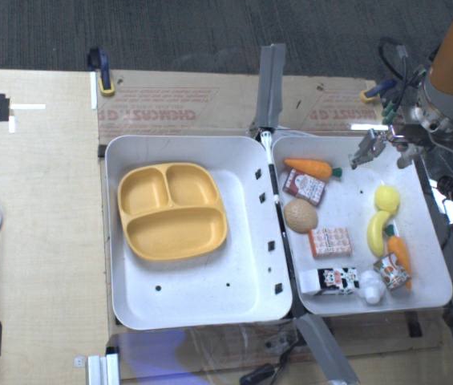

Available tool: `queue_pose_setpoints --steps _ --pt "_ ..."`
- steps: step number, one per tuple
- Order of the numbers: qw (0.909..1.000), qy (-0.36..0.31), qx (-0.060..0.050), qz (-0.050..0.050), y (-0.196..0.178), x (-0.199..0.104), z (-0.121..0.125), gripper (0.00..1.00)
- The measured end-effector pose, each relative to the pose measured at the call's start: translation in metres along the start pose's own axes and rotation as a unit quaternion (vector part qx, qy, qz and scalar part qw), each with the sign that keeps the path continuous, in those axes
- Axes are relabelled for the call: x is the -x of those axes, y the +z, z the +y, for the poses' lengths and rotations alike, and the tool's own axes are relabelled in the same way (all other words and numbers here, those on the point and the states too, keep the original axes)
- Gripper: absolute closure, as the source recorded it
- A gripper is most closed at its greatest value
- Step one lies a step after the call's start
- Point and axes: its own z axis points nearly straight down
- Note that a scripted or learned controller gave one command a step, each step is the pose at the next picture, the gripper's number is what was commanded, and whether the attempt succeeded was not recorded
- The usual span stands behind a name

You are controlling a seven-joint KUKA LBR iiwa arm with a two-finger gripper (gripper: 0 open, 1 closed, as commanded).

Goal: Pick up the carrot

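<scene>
An orange carrot (pixel 309 168) with a green stub lies near the back left corner of the right bin (pixel 433 295), next to a red and white carton (pixel 304 187). A second, smaller carrot (pixel 399 252) lies by the right wall, beside a banana (pixel 378 233). My gripper (pixel 383 154) hangs over the back right part of that bin, to the right of the first carrot and apart from it. It is open, and there is nothing between its fingers.
The right bin also holds a lemon (pixel 386 199), a brown round bun (pixel 300 215), a cracker box (pixel 330 241), a black and white milk carton (pixel 328 280) and a small printed pack (pixel 392 273). A yellow divided plate (pixel 172 211) lies in the left bin (pixel 210 303).
</scene>
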Motion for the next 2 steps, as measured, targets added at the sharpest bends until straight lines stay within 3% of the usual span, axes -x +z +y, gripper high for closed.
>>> queue_pose_setpoints --steps 1,2 --pt "0.9928 0.120 -0.001 0.001 0.069 0.061 -0.051 0.00" --pt "0.9898 0.142 0.000 0.001 0.158 0.078 -0.106 0.00"
